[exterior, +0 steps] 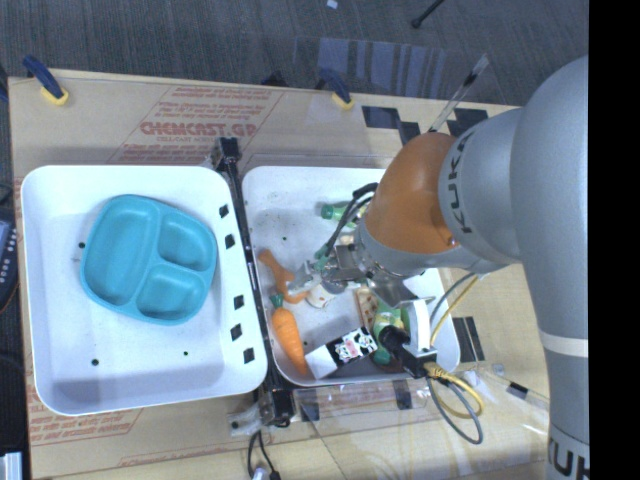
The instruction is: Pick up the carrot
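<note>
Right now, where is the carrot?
The carrot lies in the right bin, near its front left corner, beside the black-and-white box.

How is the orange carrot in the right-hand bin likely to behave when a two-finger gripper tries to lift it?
The carrot looks tapered and rounded, so it may roll or slip sideways between the fingers. It seems a smooth, rigid toy, probably light and stiff rather than floppy. It lies close to the right bin's left wall, which could hinder one finger.
</note>
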You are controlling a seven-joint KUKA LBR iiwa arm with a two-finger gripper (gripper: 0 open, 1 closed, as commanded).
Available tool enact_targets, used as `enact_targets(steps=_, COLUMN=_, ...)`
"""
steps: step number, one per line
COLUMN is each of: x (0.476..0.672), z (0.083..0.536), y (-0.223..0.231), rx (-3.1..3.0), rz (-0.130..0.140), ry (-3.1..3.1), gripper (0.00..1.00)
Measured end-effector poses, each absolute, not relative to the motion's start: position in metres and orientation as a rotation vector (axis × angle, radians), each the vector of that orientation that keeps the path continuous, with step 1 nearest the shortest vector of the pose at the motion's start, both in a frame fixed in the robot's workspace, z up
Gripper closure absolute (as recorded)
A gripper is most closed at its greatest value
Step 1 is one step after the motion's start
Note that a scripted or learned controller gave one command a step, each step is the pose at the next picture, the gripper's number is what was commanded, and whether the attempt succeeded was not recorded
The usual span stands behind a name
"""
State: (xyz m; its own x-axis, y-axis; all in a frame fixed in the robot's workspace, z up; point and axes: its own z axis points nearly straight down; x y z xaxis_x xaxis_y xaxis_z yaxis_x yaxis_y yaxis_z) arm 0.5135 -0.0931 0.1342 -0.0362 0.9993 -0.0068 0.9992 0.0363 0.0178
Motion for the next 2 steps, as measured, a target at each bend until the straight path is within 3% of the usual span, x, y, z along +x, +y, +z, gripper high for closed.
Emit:
enact_targets(steps=1, x=0.506, z=0.107, y=-0.102, rx=2.318, rz=0.034, ry=2.076, gripper=0.0)
enact_targets(steps=2, x=0.483, z=0.095, y=-0.093, rx=2.444, rz=0.006, ry=1.957, gripper=0.0)
